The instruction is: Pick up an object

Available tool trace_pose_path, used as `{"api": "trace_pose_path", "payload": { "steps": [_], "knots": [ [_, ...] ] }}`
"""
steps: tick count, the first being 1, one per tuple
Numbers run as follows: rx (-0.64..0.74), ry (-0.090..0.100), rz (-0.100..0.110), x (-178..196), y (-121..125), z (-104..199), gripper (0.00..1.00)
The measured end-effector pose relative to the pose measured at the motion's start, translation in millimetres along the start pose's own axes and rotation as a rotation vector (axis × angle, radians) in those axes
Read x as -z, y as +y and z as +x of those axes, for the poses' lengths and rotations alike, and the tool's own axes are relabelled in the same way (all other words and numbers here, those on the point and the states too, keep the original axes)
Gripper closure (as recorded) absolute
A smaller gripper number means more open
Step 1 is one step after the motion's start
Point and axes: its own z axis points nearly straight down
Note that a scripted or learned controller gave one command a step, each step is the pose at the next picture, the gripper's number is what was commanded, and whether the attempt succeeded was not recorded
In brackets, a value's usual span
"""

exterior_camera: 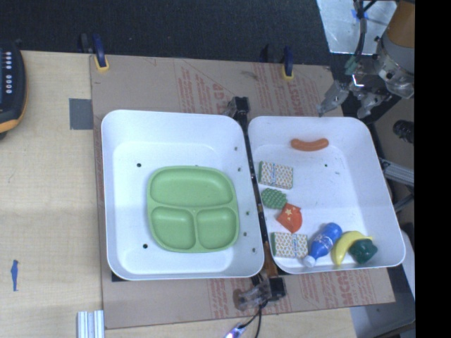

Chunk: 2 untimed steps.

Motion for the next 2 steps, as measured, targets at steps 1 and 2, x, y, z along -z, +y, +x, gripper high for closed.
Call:
{"api": "trace_pose_path", "payload": {
  "steps": [1,2],
  "knots": [
    [0.002,0.0,0.003,-89,-49,68,0.0],
    [0.0,0.0,0.001,-89,-116,64,0.0]
  ]
}}
